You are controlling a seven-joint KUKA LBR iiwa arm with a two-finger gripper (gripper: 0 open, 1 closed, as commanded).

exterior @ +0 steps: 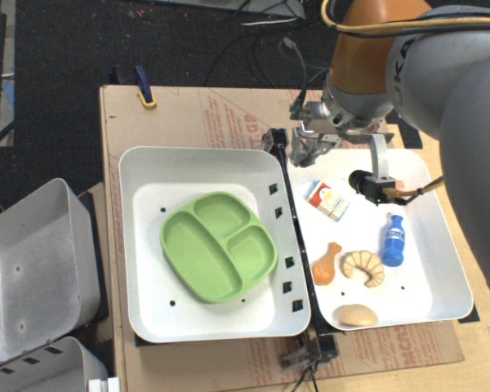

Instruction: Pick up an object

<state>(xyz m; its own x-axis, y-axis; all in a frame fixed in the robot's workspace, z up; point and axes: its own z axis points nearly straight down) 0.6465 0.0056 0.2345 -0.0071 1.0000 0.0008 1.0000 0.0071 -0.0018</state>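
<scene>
Objects for picking, left to right: green divided plate (219, 246), alone in left bin (139, 219). Right bin (441, 251): small carton (327, 200), drumstick (327, 263), croissant (365, 267), blue bottle (394, 239), bread roll (357, 315), loosely scattered, allowing access. Gripper (309, 148) hovers over far-left corner; claw state: cannot tell.

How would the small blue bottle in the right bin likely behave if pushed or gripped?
The blue bottle lies on its side, so a nudge would probably roll it. It looks like a light plastic toy, likely smooth; the fingers might slip off its rounded body.
</scene>
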